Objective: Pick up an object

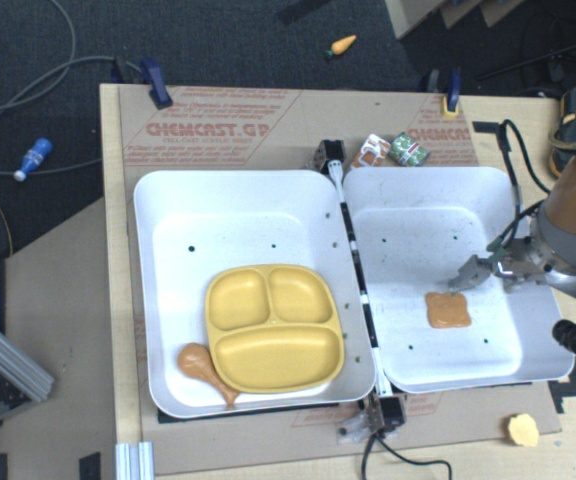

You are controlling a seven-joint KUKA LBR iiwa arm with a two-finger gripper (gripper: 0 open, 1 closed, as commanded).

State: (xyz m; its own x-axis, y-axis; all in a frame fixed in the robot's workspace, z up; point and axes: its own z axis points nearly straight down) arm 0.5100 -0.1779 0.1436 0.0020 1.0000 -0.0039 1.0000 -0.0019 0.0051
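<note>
In the right bin (408, 368) a flat orange-brown piece (449, 310) lies near the middle. My gripper (471, 274) hangs just above and to the right of that piece, reaching in from the right, with nothing visibly in it. The left bin (168, 208) holds a yellow divided plate (272, 326) and a tan drumstick-shaped toy (204, 366) against the plate's lower left corner.
Two small packets, one brown and white (373, 150) and one green (408, 149), sit on the bench behind the right bin. A yellow chunk (521, 429) lies on the bench at the front right. Black cables (513, 168) run along the right bin's far right side.
</note>
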